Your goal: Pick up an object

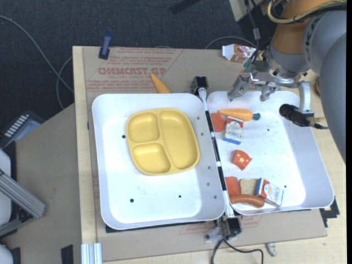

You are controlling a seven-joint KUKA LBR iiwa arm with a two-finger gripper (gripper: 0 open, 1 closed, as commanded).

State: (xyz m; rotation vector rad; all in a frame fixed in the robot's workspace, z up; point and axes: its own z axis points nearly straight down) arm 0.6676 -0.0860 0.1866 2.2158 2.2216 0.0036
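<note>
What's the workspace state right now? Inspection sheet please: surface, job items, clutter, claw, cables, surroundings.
Surface: bench of printed board, bearing the left bin and the right bin side by side.
Job's things: in the right bin, toy carrot, small carton, red block, sausage, second carton. Yellow divided plate in the left bin.
Clutter: orange piece and blue item on the board; packet behind the right bin.
Claw: claw open over the right bin's far edge, holding nothing.
Cables: black cable at the front edge; another on the floor at left.
Surroundings: dark carpet.
</note>
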